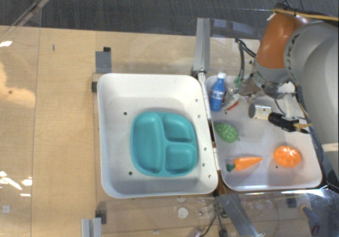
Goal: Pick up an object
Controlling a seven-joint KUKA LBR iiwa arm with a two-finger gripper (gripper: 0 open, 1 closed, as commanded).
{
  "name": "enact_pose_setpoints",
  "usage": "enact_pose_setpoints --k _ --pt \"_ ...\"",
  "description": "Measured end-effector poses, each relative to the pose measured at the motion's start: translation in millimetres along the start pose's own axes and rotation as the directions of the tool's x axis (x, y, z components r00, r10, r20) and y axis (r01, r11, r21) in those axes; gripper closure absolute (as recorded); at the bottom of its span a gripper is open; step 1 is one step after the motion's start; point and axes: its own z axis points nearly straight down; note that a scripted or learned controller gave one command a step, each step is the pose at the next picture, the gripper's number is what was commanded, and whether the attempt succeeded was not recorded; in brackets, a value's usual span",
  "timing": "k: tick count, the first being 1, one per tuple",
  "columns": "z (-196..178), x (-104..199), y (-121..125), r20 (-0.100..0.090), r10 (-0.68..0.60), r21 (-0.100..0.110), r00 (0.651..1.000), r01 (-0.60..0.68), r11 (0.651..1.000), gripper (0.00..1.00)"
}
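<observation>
I see the gripper point(239, 93) low over the back of the right bin point(296, 180), under the grey arm point(318, 56) with its orange band point(275, 40). Whether it is open or closed I cannot tell; cables and wrist hardware crowd that spot, and I see nothing clearly caught in it.

Just to its left stands a blue bottle point(216, 93) with a white cap, upright against the wall dividing the 2 bins, very near the gripper. A thin red piece sits right below the gripper; I cannot make out what it is.

Further toward me from the gripper lies a green bumpy toy point(226, 132), near that same wall. Beyond it, closer to the front rim, lies an orange carrot point(247, 163) with a green end, on its side. To the carrot's right, well apart from the gripper, sits a round orange fruit point(287, 156).

The arm's bulk cuts off the right bin's far right side.

Far left of the gripper, the left bin point(114, 140) holds a teal 3-compartment tray point(163, 143), on the wooden worktop point(53, 125).
</observation>
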Motion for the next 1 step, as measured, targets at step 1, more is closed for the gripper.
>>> enact_pose_setpoints --k 1 --pt "11.4 -52.7 0.1 0.002 -0.035 -0.045 0.999 0.035 0.998 0.0"
